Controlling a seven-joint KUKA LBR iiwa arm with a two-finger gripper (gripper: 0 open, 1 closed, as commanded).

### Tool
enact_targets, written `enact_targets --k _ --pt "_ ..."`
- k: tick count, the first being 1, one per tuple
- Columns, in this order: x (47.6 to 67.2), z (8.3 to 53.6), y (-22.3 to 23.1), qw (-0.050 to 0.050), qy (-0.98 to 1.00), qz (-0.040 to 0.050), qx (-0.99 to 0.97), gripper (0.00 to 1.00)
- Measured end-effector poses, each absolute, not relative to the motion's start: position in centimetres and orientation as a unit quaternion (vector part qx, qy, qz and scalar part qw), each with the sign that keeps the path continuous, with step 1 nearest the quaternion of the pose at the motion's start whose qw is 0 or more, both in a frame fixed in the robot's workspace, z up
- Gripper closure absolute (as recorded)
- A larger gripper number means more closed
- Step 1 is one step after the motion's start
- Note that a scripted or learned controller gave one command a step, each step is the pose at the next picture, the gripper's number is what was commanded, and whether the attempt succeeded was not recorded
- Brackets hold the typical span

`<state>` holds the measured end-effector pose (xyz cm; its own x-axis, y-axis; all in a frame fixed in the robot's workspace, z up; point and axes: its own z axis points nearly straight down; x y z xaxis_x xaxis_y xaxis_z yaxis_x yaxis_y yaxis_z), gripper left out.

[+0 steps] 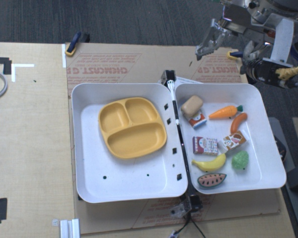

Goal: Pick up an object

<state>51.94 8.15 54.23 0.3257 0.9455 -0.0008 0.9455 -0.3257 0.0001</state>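
Above the right bin's (268, 182) far edge hangs the gripper (208, 46), its fingers spread, pinching nothing. Inside that bin lie a carrot (224, 112), banana (210, 162), watermelon slice (211, 180), green ball (240, 160) and small cartons (205, 145) with print too small to read. The left bin (84, 172) holds a yellow divided plate (132, 127). Cardboard (109, 66) beneath shows reversed red lettering.

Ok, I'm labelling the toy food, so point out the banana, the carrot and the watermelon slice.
banana (211, 162): camera view, middle of its curve.
carrot (223, 113): camera view, orange body.
watermelon slice (211, 180): camera view, red flesh.
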Motion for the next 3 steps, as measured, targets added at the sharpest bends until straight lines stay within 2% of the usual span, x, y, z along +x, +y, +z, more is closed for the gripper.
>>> enact_targets --k 1,2,3 --pt "49.4 54.2 13.3 0.0 0.471 -0.0002 0.882 0.0" --pt "47.8 42.1 2.7 0.0 0.447 -0.0006 0.894 0.0" --pt "47.8 27.1 1.8 0.0 0.421 -0.001 0.907 0.0"
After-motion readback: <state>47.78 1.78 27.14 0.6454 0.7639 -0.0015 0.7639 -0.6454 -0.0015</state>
